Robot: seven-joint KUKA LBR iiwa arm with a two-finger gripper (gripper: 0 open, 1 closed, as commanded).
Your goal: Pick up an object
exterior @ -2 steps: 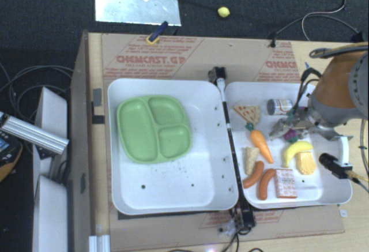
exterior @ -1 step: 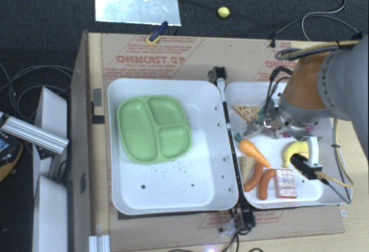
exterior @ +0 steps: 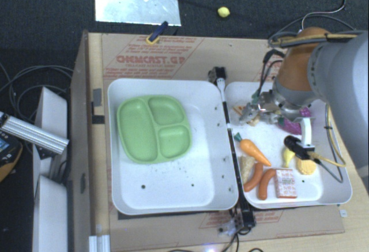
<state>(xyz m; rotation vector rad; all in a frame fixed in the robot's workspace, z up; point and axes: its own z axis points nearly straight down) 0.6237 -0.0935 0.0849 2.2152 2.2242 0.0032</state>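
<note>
On the cardboard-covered surface [exterior: 173,55], the grey arm [exterior: 340,66] bends down over the right bin [exterior: 334,187], and we see its gripper [exterior: 252,112] low in that bin's far corner beside the wall shared with the left bin [exterior: 202,176]. We cannot tell whether the gripper is wide or narrow; nothing is visibly held. Well away from the gripper, across the divider, a green divided plate [exterior: 153,128] lies flat and alone, too broad and shallow to be a likely target, in our judgement. The smaller toys crowd the gripper's own bin, which would explain why the arm works there. An orange carrot [exterior: 254,151] lies near the gripper on the side towards the bin's front edge, apart from it. Beyond the carrot lie two sausages [exterior: 258,180] side by side, then a red-and-white packet [exterior: 285,183] just beside them. A purple piece [exterior: 291,124] sits close on the gripper's arm side. We judge the pick not yet made, the carrot the nearest candidate.
</note>
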